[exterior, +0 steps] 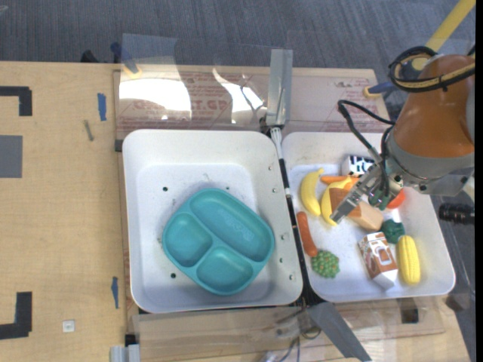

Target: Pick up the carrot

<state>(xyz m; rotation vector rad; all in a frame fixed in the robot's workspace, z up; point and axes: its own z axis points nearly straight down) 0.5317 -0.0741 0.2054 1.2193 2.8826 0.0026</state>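
Two shallow white bins [143,157] occupy the bench. Slim orange plastic carrot [306,234] lies at the right bin's left wall: light, rigid, slippery; grasp mid-length. Gripper [341,211] finger state: cannot tell.

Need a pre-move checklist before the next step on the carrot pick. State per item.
1. Carrot located: ok, it lies in the right bin near the left wall, beside the banana.
2. Gripper over the carrot: not ok, it sits to the right, above the toy pile mid-bin.
3. Carrot free of the fingers: ok, nothing touches it.
4. Finger state: cannot tell, the tips blur into the toys under them.
5. Room around the carrot: not ok, the banana sits close above it and the green broccoli just below right.
6. Teal tray out of the way: ok, it rests in the left bin.
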